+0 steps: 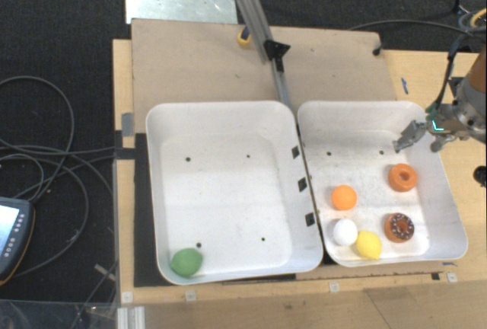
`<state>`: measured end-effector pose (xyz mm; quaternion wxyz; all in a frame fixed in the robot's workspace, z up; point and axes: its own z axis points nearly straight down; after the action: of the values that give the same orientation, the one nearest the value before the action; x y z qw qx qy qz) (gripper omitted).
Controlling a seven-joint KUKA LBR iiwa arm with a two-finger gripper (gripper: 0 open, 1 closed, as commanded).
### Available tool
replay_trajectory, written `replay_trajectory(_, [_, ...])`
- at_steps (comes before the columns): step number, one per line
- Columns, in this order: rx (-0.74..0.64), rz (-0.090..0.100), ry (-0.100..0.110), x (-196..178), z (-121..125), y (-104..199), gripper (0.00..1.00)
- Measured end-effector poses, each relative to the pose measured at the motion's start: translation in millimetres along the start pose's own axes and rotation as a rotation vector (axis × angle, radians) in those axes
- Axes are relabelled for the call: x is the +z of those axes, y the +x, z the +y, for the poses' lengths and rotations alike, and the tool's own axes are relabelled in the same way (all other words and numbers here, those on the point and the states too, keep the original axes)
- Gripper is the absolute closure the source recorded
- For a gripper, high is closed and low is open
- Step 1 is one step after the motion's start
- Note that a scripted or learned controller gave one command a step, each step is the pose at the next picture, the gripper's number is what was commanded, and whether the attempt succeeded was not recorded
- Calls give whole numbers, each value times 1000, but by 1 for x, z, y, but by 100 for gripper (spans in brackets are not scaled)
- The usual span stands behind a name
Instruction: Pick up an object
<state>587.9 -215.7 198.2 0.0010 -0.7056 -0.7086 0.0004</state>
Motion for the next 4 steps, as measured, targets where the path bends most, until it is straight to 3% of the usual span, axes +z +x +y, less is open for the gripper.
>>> replay_trajectory(1, [-2, -2, -3, -2, 1, 0, 0])
replay_trajectory(2, [2, 0, 1, 54, -7, 5, 0])
replay_trajectory(3, [3, -12, -16, 99, -3, 2, 0])
replay_trajectory(4, [2, -3, -8, 92, -5, 4, 100])
